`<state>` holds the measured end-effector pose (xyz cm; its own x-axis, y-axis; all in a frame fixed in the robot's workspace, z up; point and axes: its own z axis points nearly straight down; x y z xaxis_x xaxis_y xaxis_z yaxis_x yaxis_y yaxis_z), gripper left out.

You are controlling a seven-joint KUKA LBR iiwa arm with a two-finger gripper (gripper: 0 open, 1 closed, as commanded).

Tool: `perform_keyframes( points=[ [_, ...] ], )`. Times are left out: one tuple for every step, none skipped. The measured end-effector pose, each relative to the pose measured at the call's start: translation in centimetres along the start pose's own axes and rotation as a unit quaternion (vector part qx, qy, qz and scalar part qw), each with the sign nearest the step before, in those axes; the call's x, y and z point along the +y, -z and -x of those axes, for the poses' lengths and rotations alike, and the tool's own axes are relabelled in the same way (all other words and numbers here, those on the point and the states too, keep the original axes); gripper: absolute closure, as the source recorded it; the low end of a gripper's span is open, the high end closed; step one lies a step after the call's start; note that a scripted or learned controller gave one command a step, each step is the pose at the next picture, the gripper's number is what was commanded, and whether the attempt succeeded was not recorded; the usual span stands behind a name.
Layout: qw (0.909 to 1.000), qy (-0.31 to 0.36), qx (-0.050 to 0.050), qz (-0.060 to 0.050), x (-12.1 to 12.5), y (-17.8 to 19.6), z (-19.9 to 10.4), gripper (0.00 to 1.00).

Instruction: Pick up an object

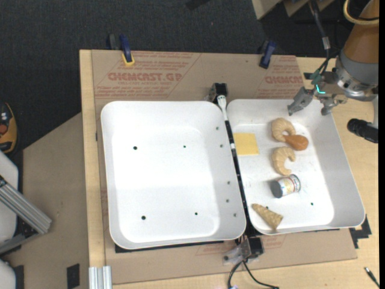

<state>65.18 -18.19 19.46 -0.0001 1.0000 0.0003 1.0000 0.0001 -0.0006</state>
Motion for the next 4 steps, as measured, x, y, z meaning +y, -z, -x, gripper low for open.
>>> perform_keyframes(
  points=[
    [1.0,0.0,-0.001,0.006,1.6,-9.0,2.1,0.0],
    [1.0,0.005,0.0,0.006,1.8,1.0,-7.1,0.0],
    [1.0,-0.001,0.001,-0.004,-0.5,-11.6,-6.5,0.0],
    [1.0,-0.002,0.001,-0.004,-8.4,-11.0,-5.8,0.0]
  ],
)
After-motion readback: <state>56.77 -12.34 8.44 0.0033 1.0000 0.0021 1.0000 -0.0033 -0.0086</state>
